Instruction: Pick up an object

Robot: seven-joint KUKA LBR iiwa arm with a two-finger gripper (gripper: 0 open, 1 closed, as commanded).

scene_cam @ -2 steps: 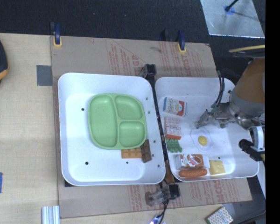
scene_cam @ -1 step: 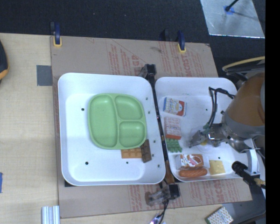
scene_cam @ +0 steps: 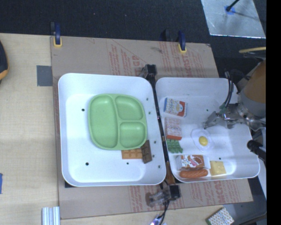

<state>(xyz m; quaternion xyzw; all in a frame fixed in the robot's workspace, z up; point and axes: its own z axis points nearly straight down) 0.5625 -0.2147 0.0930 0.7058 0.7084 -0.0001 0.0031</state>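
The right bin (scene_cam: 196,86) holds several toy foods. A white and blue carton (scene_cam: 174,107) lies at its upper left, a red and white packet (scene_cam: 173,128) below it, then a green piece (scene_cam: 174,146). A fried egg (scene_cam: 203,140) sits mid-bin. Along the front edge lie a printed packet (scene_cam: 192,161), a sausage (scene_cam: 193,173) and a yellow cheese square (scene_cam: 218,168). My gripper (scene_cam: 215,120) hangs over the right half of this bin, just up and right of the egg, and nothing shows in its grasp.
The left bin (scene_cam: 72,125) carries a green divided plate (scene_cam: 118,121), with an orange waffle piece (scene_cam: 132,154) and a brown block (scene_cam: 146,151) at the plate's front edge. The arm (scene_cam: 253,97) comes in over the right bin's right rim. Clamps stand between the bins.
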